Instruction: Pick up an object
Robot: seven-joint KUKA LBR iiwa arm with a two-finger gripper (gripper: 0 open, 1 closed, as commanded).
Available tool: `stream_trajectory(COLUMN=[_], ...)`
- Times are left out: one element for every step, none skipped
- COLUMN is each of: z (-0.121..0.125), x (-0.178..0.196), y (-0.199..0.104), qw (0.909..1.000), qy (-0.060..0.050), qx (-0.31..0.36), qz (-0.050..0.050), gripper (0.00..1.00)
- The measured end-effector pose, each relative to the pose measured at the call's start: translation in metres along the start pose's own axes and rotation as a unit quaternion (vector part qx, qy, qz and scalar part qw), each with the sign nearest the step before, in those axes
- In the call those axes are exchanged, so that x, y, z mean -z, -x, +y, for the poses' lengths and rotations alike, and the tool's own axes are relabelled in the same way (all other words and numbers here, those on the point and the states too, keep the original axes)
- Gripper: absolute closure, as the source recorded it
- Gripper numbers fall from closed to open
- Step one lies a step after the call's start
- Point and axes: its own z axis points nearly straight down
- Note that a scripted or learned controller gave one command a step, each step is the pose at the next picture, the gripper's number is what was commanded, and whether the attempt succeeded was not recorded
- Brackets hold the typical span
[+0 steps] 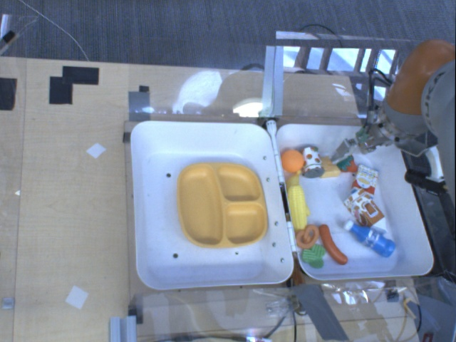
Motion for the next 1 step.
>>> stream_trajectory(z=[-0.0253], x=[-0.001], y=[-0.0832], qw=[0.9999], qy=[-0.002], qx=[-0.012], qz=[0.003], gripper=[0.0])
